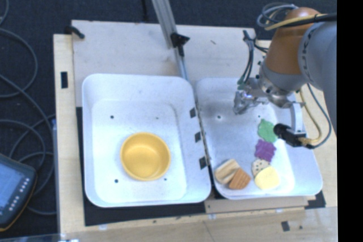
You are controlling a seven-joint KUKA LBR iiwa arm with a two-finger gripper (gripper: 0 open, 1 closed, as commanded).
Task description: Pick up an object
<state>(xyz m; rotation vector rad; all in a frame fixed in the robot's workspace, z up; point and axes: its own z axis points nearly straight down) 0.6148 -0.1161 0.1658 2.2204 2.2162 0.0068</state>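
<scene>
Whether the jaws are open or closed cannot be told from this slanted view; the gripper (245, 100) is a small dark metal cluster under the grey and orange wrist, and nothing can be seen held in it. It hangs over the far half of the right bin (218, 93), above bare white floor and well apart from every object. In the left bin (96, 90), a yellow bowl (145, 156) sits alone near the middle of the near edge. In the right bin, a tan block (227, 169) lies at the near left corner, touching an orange-brown piece (240, 179). Next come a small spotted beige piece (260, 166), a purple piece (264, 150) just behind it, and a green piece (266, 129) further back, toward the right edge. A pale yellow lump (267, 178) lies near the near right corner. I judge the step to be the approach, with no grasp yet made. The green piece is the nearest candidate, so the next move likely calls for shifting toward the near right, centring over one piece, then descending without nudging its neighbours.
</scene>
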